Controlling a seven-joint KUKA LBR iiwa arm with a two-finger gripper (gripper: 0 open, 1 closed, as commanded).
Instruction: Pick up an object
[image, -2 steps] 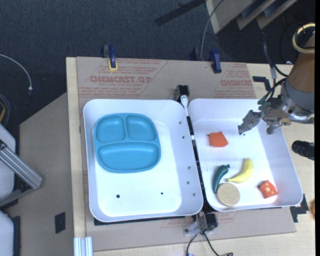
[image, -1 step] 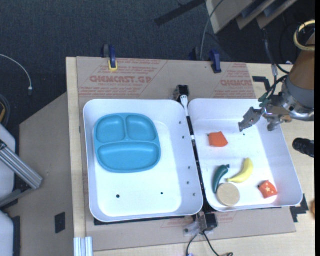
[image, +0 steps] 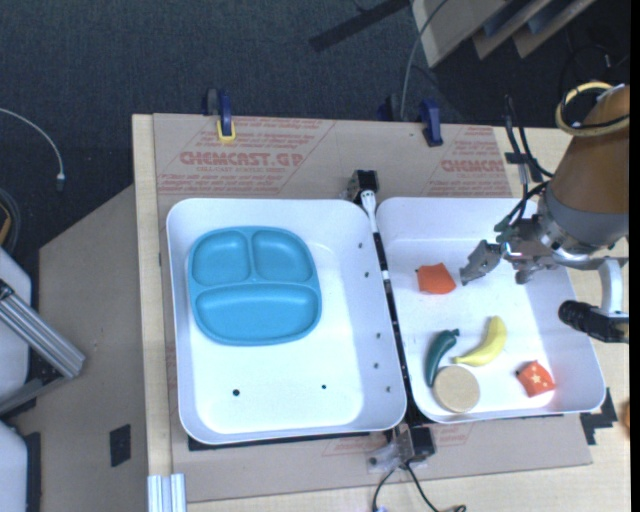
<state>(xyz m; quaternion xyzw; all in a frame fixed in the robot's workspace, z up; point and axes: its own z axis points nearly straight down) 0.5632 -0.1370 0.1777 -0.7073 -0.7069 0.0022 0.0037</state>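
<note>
Currently my end effector (image: 487, 262) hovers over the right bin (image: 400, 330), just beside the orange block (image: 435, 279); fingers apparently parted, gripping nothing. Banana (image: 484, 344) lies nearer the front.

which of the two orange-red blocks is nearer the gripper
The orange block in the right bin's upper left, just left of the gripper; the red block lies far lower right.

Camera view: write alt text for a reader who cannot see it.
A grey robot arm reaches from the right, its gripper hovering over the right bin beside an orange block. Nearer the front lie a banana, green pepper, tan disc and red piece. The left bin holds a blue divided plate.
</note>
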